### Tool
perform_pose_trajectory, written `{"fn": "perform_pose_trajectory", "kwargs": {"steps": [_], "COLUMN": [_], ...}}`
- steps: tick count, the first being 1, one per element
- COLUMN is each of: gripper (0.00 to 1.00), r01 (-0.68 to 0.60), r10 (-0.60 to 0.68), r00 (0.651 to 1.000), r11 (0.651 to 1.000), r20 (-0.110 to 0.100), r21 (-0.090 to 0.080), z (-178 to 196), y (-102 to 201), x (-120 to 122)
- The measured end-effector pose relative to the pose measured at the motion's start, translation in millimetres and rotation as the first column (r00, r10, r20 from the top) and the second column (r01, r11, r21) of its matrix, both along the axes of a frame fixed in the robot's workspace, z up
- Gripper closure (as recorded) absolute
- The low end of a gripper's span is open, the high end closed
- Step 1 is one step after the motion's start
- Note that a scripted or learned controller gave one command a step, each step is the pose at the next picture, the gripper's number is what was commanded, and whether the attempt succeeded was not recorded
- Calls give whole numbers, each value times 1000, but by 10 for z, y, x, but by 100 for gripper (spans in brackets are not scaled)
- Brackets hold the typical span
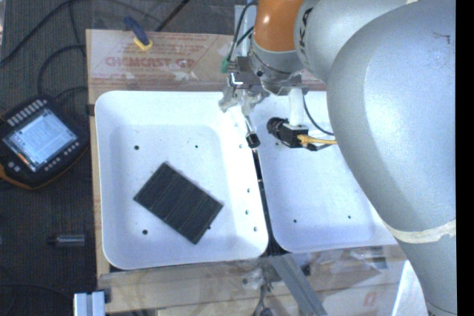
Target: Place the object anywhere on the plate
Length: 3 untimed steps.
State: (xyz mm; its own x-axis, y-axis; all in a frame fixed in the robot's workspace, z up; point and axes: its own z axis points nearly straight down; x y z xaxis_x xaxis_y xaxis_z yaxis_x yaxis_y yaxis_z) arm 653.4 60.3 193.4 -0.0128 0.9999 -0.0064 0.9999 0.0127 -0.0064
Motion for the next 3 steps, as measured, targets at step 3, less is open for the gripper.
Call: {"fn": "perform_pose_trajectory", "kwargs": {"steps": [3], "gripper": [100], "r01": [-752], "r10": [752], "r00": [659], "r11": [659], "r20": [2], "r21": [3], "z": [2379], "y": [1596], "x": [169]}}
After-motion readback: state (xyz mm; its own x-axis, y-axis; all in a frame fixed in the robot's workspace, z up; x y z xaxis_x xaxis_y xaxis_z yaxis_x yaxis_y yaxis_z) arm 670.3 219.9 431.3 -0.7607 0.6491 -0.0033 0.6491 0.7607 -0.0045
